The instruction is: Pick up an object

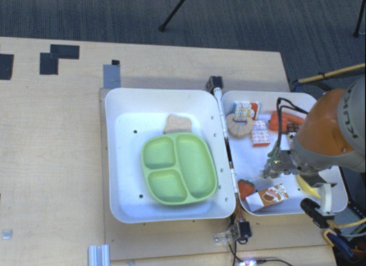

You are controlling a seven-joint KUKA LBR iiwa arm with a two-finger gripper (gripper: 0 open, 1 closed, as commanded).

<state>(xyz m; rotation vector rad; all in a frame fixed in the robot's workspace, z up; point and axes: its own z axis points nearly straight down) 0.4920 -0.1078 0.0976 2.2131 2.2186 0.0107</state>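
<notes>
I count two white bins on the bench, the left bin point(114, 145) and the right bin point(251, 207), served by one arm point(329, 127). In the left I see one green divided plate point(180, 167) with three compartments and one tan bread-like piece point(178, 123). In the right I make out one round tan item point(239, 126), three small printed packets point(243, 110) point(261, 133) point(271, 195), two red-orange pieces point(246, 189) point(279, 123) and one yellow item point(309, 189).
</notes>
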